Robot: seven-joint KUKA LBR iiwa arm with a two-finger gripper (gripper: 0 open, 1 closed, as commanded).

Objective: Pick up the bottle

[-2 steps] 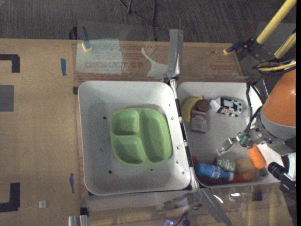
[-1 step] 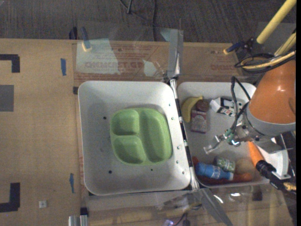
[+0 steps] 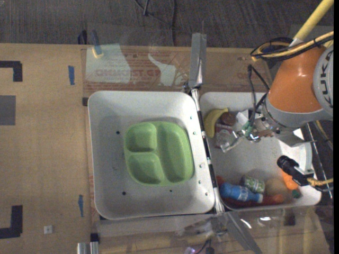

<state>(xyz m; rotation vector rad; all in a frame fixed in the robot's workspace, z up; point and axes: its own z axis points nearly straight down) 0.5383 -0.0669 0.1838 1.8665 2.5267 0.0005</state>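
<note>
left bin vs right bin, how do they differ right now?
The left bin holds a single item, a green divided plate; the right bin holds several: a banana, a blue bottle lying on its side, and other small items. The gripper sits over the right bin, not the left bin. Both are shallow, white and side by side.

The two bins point(image 3: 100, 142) are white. The left bin holds a light green tray point(image 3: 158, 152). In the right bin, a yellow banana point(image 3: 213, 120) lies near the top left corner. A blue bottle point(image 3: 239, 193) with a red end lies along the bottom edge. Beside it sits a small green and white can point(image 3: 255, 184). The arm point(image 3: 296, 89) is grey with an orange band. The bench point(image 3: 42, 157) is light brown with blue tape bits and black marks.
</note>
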